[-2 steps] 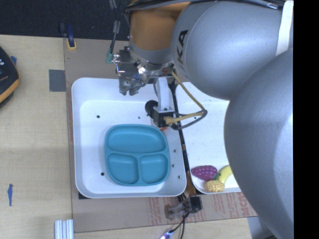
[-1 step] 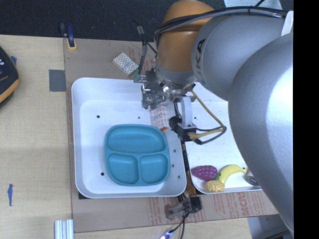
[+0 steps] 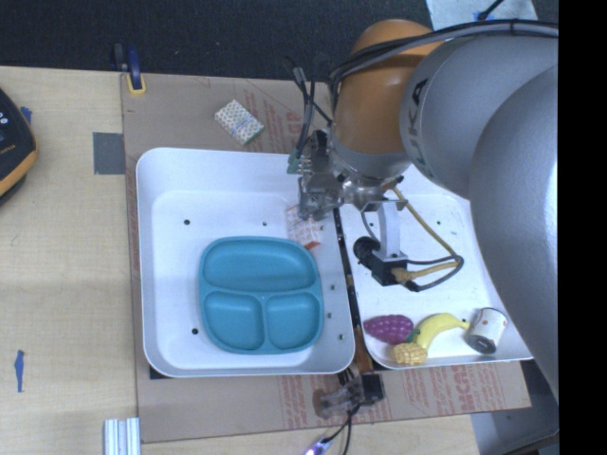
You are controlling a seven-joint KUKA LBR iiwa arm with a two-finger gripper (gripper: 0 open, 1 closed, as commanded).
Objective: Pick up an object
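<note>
My gripper (image 3: 309, 211) hangs low over the right rim of the left bin (image 3: 171, 216), just above the upper right corner of a blue three-part plate (image 3: 261, 292). A small white and red item (image 3: 304, 229) lies directly beneath it, partly hidden by the gripper. The right bin (image 3: 446, 221) holds a purple grape bunch (image 3: 389, 328), a yellow banana (image 3: 442, 329), a small corn cob (image 3: 410, 354) and a silver can (image 3: 487, 330) along its near edge. The arm's bulk hides much of that bin.
A black part with tan cables (image 3: 384, 263) hangs from the wrist over the right bin. A small patterned packet (image 3: 238, 121) lies on the cardboard behind the left bin. A dark device (image 3: 11, 145) sits at the far left edge.
</note>
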